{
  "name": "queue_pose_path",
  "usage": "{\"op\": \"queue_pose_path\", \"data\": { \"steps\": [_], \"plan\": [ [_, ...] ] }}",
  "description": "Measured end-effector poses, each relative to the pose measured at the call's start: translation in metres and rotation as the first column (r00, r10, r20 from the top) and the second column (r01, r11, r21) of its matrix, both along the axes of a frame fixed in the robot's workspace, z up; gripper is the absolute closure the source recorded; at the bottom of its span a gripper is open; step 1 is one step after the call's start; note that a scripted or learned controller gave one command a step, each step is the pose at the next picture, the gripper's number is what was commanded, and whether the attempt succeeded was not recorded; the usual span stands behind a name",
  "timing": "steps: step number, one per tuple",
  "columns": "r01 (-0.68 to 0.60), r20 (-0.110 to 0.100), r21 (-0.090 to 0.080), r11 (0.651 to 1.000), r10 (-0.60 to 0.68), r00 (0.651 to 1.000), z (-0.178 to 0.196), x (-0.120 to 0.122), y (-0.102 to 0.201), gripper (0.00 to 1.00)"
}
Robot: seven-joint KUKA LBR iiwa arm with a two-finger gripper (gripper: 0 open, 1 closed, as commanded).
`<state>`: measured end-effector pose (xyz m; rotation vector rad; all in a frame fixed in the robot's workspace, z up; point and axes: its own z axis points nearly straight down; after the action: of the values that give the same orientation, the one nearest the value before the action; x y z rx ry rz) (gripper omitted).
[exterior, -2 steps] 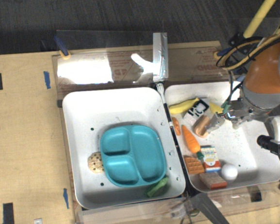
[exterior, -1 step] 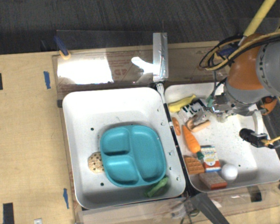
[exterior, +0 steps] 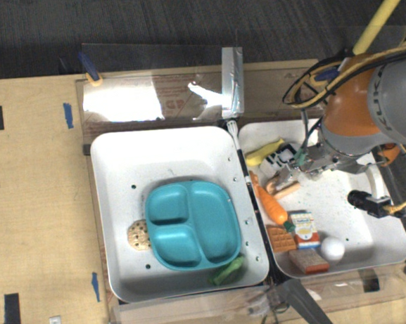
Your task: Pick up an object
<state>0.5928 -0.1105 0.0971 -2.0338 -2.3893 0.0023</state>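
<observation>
Nothing is picked up yet. At the near edge of the right bin point(exterior: 394, 247) lie a white ball point(exterior: 332, 249), a little carton point(exterior: 305, 229) and a carrot point(exterior: 272, 204). Farther back, the gripper point(exterior: 288, 163) hangs low by a yellow thing point(exterior: 264, 152); I cannot tell if it grips anything.

The arm point(exterior: 388, 99) is a thick, rounded grey shell with a smooth, slightly glossy finish. Just left of that grey bulk sits a broad orange band point(exterior: 346, 106), dome-shaped and brightly coloured. Left of the band, a paler grey wrist collar narrows toward the tool point(exterior: 288, 166), a cluttered block of black and silver metal parts with small fittings. Above the band, a bundle of yellow and black cables point(exterior: 322, 73) loops loosely across the arm. Below and right of the band, a short black cylindrical fitting point(exterior: 365, 202) juts out, with another cable trailing from it.
</observation>
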Motion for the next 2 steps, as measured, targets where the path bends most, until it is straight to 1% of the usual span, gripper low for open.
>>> {"op": "queue_pose_path", "data": {
  "steps": [1,2],
  "plan": [
    [-0.095,0.020,-0.006,0.995,0.096,0.995,-0.005,-0.081,-0.014,0.00],
    [-0.222,0.020,-0.009,0.975,0.222,0.975,-0.006,-0.044,0.004,0.00]
  ]
}}
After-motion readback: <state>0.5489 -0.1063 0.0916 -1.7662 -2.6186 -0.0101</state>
